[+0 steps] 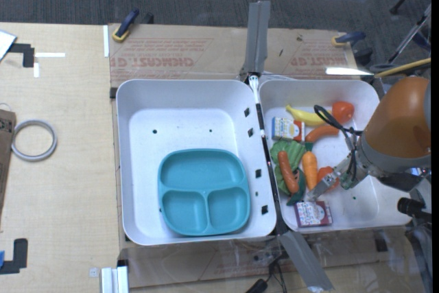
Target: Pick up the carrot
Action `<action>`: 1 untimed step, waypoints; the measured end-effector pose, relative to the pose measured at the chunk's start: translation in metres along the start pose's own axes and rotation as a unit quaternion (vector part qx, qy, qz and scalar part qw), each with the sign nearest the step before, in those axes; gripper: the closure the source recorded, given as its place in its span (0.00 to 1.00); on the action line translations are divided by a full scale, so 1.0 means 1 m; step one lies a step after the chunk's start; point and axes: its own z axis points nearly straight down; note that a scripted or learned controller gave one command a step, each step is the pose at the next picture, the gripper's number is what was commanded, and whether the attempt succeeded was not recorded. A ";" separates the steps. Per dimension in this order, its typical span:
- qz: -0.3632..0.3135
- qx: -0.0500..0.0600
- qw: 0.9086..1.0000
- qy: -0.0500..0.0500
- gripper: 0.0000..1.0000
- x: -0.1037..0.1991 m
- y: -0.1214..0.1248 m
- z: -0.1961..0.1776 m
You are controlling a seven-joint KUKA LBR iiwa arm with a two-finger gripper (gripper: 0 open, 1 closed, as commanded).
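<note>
We look down from one fixed camera above the desk [62, 79], at a slant, both white bins [130, 147] in frame, the arm [405, 123] entering at right.

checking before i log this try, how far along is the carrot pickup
Done: the arm has reached into the right bin, and the gripper sits low beside the carrot. In hand: nothing visibly; the carrot lies among the other toy food, next to the green leafy piece. Left: closing on the carrot and lifting it out. The teal tray in the left bin plays no part.
</note>
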 end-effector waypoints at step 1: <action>-0.008 0.000 1.000 -0.001 0.00 -0.013 0.069 0.000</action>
